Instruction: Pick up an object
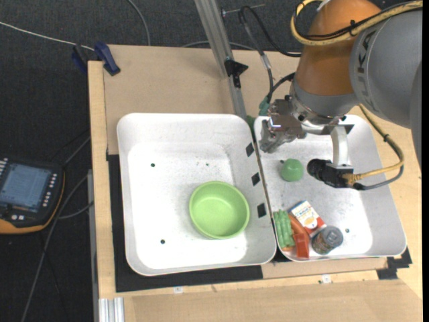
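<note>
Arm's jaws (pixel 276 134) over right bin (pixel 382 200), jaw state hard to tell, nothing seen held, small green object (pixel 291 170) just below them, green bowl (pixel 219 210) in left bin (pixel 154 153), carton (pixel 305 215), orange and green pieces (pixel 289 235), round dark can (pixel 328 239) at right bin's near corner

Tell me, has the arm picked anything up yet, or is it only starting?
Nothing looks picked up yet. The gripper hangs low over the right bin, just above a small green ball that lies on the bin floor. The carton and tin also lie there. The grasp and lift remain.
</note>
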`<state>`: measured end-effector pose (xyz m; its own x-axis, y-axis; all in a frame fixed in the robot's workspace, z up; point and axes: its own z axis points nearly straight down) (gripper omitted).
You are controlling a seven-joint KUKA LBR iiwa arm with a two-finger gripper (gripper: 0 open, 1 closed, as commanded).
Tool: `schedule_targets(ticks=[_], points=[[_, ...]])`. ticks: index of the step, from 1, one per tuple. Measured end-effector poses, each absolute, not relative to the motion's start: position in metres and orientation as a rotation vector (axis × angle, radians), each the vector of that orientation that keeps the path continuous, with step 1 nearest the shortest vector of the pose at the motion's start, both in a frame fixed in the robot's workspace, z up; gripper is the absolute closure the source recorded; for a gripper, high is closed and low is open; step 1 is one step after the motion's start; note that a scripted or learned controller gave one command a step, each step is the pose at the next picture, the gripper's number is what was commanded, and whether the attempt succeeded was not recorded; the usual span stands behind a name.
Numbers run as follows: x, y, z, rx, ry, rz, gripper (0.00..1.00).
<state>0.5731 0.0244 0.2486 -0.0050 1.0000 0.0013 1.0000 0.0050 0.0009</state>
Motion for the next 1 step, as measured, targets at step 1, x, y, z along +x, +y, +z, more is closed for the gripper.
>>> schedule_targets(ticks=[1], points=[[0.5956,0.077,0.2492,-2.216,-2.226,-0.002,1.0]])
